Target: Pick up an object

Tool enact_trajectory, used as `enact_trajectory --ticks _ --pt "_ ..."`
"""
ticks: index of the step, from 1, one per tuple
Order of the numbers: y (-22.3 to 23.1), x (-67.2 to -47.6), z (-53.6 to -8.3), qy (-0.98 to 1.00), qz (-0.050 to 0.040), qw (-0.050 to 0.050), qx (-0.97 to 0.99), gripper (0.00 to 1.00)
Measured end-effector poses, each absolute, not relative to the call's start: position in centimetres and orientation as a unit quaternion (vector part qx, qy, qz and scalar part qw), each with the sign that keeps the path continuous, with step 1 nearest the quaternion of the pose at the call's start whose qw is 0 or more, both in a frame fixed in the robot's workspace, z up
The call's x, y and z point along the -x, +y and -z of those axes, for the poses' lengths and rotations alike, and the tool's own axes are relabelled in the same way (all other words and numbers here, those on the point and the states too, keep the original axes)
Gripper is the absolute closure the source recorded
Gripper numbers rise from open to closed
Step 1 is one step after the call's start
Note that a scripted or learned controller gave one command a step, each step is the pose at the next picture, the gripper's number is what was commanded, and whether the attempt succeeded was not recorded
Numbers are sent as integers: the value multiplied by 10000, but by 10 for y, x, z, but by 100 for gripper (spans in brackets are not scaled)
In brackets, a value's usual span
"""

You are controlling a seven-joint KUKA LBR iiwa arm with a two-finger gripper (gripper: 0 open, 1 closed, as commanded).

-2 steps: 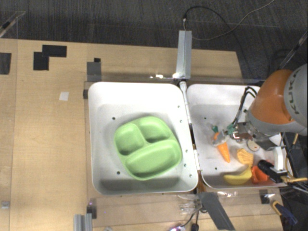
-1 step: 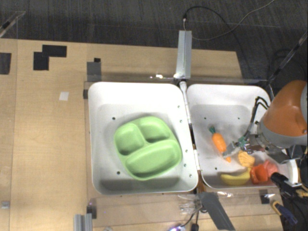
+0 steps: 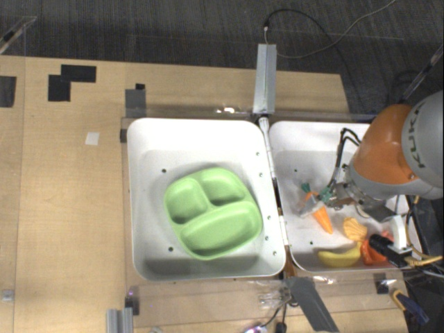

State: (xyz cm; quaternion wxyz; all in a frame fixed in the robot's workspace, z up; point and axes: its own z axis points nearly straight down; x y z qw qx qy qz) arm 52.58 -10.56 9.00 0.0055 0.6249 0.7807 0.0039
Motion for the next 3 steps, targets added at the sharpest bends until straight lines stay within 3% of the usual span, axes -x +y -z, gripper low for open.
enact_trajectory --ticks 1,2,3 --pt "-104 -529 -102 7811 -68 83 -6243 100" --pt "-150 -576 -89 7379 -33 56 -6749 100" --pt "-77 -610 -221 7685 -22 29 -6398 100"
